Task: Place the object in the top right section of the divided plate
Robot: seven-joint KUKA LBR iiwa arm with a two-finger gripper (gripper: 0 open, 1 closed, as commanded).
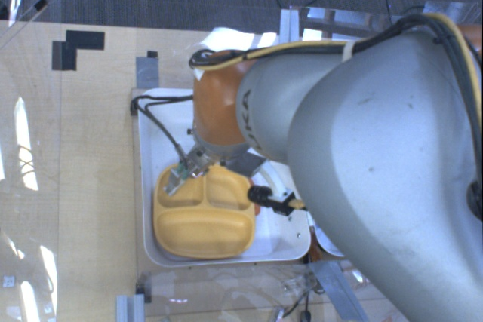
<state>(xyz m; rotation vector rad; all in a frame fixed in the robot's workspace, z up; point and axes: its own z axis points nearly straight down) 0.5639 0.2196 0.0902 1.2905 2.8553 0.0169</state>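
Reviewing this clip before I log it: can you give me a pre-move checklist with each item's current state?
1. Divided plate lies flat inside the white bin: ok.
2. Gripper is over the plate: ok, at its upper left section.
3. Gripper is over the top right section: not ok.
4. Object seen between the fingers: cannot tell; something small and greenish sits at the tip.
5. Top right section free to receive the object: cannot tell, the arm covers part of it.
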